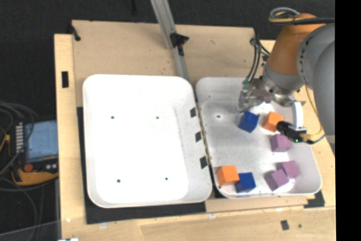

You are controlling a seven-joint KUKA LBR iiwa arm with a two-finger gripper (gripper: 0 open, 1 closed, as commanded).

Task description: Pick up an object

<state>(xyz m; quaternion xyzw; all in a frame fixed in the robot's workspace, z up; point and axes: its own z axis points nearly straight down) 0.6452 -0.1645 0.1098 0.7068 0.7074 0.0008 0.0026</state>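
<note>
Claw [246,103]: low in right bin [225,138], just above blue cube [248,122]; grip state cannot be told.
Blue cube: on bin floor, beside orange cube [273,121].

No writing, label, brand or number can be read anywhere. The pendant [35,150] at the left has a lit blue screen, but anything on it is too blurred to make out.

Open floor across the right bin's [225,93] middle, blocks [248,122] crowding its right and near edges.
</note>
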